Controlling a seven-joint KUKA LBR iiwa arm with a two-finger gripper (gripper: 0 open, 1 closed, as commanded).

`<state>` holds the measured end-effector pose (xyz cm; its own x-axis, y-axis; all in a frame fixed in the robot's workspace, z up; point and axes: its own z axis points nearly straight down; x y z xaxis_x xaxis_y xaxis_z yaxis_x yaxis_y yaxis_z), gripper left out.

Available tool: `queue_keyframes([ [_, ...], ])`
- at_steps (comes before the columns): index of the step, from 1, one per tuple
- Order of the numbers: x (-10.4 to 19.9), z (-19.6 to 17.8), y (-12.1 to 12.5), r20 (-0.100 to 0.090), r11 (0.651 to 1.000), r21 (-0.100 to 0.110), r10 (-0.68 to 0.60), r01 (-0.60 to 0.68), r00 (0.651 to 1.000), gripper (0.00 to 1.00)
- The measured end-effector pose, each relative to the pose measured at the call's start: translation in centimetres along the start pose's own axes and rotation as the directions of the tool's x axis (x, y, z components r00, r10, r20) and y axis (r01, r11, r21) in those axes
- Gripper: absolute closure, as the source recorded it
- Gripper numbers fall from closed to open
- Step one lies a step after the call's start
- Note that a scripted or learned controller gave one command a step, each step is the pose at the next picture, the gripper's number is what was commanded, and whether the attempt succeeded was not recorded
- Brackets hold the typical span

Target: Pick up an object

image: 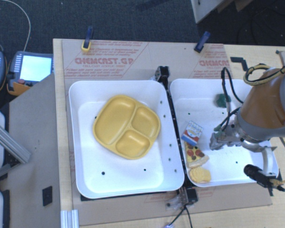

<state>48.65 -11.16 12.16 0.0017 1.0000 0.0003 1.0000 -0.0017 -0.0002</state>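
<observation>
The arm (268, 110) reaches into the right bin (199, 87) from the frame's right edge, its gripper (217, 140) low over the bin floor; whether the claw is released or clenched cannot be told. Candidate objects lie just left of it against the bin's left wall: a small carton (192, 132), a pizza slice toy (195, 156) and a yellow round piece (201, 175). The yellow divided plate (127, 126) sits centred in the left bin (80, 127), well apart.
</observation>
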Motion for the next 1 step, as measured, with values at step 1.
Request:
queue_keyframes([
  [1,0.14,-4.6,-0.72,0.002,1.0,-0.004,-0.002,0.002,1.0,1.0],
])
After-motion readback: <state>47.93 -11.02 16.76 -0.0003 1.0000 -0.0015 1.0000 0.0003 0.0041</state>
